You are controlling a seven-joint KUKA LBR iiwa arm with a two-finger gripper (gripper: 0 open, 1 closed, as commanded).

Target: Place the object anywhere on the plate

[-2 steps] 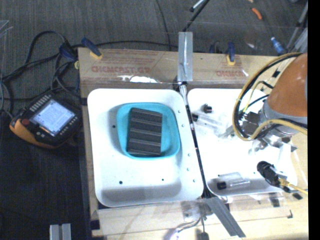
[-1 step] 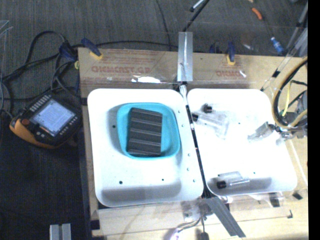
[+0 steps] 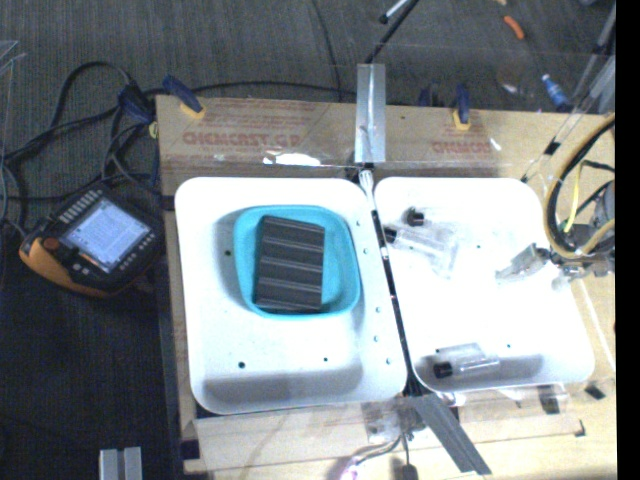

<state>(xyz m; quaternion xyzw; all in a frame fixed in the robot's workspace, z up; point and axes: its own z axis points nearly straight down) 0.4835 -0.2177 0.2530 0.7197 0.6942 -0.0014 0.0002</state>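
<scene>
Writing: faint red print on the board (image 3: 270,136), unreadable
Block (image 3: 290,263): dark grey, ribbed, lying on the blue plate (image 3: 345,268)
Pincer (image 3: 535,261): can't tell its state

Wooden bench (image 3: 420,133) bears two white bins (image 3: 200,298) side by side

overexposed glare on the right bin (image 3: 520,298), soft focus, dim floor (image 3: 90,28)

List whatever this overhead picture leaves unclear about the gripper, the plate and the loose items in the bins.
- Gripper: at the right bin's far right, small and pale against the white floor; finger state unreadable.
- Blue plate: its middle is covered by the dark ridged block.
- Two clear items in the right bin: see-through and glare-washed, so their shape and kind cannot be made out.
</scene>
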